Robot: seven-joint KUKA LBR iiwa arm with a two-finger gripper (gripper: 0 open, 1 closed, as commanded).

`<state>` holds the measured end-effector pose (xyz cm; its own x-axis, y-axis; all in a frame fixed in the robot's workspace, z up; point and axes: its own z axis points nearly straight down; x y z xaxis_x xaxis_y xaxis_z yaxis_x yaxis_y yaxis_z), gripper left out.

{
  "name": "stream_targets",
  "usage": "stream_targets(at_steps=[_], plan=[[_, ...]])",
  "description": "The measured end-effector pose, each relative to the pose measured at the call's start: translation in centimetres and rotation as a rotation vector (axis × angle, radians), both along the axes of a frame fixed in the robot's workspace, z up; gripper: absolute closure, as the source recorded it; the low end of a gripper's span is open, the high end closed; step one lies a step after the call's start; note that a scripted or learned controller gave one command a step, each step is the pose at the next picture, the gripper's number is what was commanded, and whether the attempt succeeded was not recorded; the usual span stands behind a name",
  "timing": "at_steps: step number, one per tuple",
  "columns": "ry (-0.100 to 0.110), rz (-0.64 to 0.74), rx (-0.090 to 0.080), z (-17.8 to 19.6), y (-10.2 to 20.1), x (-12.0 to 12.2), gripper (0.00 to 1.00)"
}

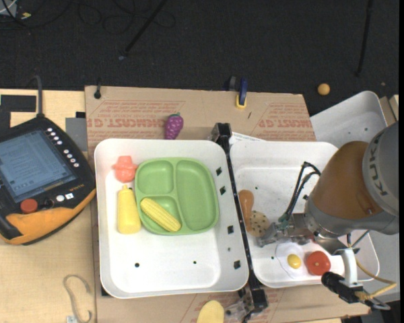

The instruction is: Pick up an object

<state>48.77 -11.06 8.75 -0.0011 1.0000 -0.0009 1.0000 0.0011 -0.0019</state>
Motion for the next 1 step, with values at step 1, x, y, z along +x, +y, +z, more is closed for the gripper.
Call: stream_targets(at_steps=[1], plan=[[0.002, -0.009, 0.003, 1.18, -0.16, -0.06, 1.00]])
